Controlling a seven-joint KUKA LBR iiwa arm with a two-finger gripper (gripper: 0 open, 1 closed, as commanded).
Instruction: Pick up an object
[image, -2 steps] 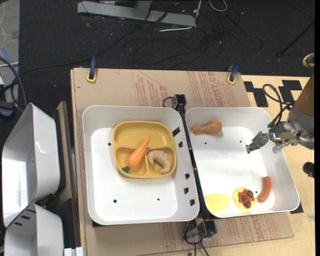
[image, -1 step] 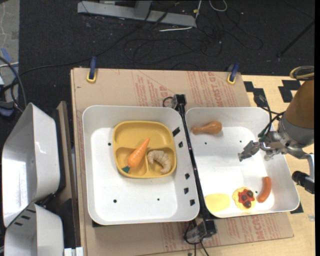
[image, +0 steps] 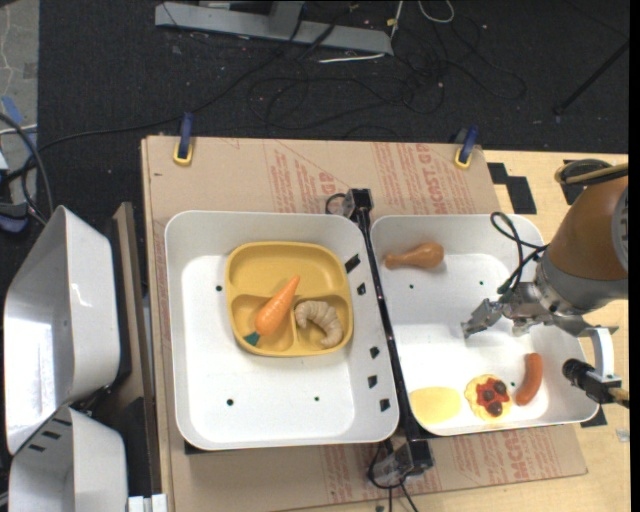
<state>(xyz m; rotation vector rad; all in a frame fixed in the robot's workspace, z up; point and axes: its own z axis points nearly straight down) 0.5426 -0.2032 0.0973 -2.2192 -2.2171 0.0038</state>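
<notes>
My gripper (image: 487, 318) hangs low over the middle of the right bin (image: 452, 285), at the end of the grey arm with its orange band (image: 597, 225). It touches none of the objects. A brown drumstick (image: 416, 258) lies at the bin's far side, up and to the left of the gripper. Toward the near right a red sausage (image: 530, 378) lies beside a small round pizza slice (image: 489, 394). A flat yellow disc (image: 436, 404) rests near the front edge.
The left bin (image: 200, 380) holds a yellow divided plate (image: 250, 268) with an orange carrot (image: 277, 305) and a pale shrimp (image: 320, 319) on it. A black divider (image: 378, 320) runs between the bins. White boxes (image: 60, 330) stand at the far left.
</notes>
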